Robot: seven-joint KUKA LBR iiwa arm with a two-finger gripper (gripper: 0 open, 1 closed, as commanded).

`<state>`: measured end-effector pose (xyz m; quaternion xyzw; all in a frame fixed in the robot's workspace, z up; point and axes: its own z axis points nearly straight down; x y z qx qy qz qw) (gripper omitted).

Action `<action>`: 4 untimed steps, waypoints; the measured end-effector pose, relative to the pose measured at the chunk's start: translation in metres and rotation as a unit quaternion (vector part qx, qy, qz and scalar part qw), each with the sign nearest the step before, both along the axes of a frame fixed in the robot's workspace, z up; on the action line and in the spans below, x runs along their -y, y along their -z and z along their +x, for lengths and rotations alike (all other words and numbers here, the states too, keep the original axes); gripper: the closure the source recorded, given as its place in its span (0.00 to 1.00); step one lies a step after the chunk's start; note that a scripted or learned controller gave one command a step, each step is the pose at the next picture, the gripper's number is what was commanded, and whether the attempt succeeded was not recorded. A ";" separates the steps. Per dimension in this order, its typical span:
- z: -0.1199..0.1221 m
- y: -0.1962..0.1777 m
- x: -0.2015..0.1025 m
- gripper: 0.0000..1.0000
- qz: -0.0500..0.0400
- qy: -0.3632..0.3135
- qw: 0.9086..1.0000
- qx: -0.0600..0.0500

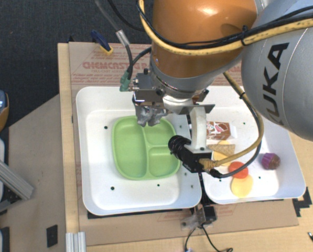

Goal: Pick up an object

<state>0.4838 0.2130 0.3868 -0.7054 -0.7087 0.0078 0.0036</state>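
- Right, from the camera view the big grey arm with its orange band fills the upper right of the frame, and its end effector hangs low over the top edge of the green divided tray in the left bin.
- How the end effector is set I cannot tell; its tip is a dark metal cluster seen from above, and nothing shows plainly caught in it.
- The tray lies flat in the middle of the left bin, its long side running from upper left to lower right of the frame, with three compartments facing up.
- The relation that matters: the tray sits directly below and slightly toward the bottom of the frame from the end effector, so its near rim is the closest graspable thing.
- In the right bin the smaller pieces sit toward the lower right: a brown-and-white packet, a tan wedge, a red round piece touching a yellow disc, and a purple lump well apart near the bin's right side.
- A black hose fitting on the arm hangs over the divide between the bins, part-hiding the tan wedge.
- My judgement: a short drop reaches the tray rim; anything in the right bin would need a swing toward the lower right first.
- A thin rim could slip from a pinch.
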 end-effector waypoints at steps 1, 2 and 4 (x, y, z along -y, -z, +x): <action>-0.005 -0.158 -0.012 1.00 0.008 0.001 1.000 0.017; -0.005 -0.159 -0.013 1.00 0.004 0.001 1.000 0.009; -0.005 -0.169 -0.013 1.00 0.005 0.000 1.000 0.010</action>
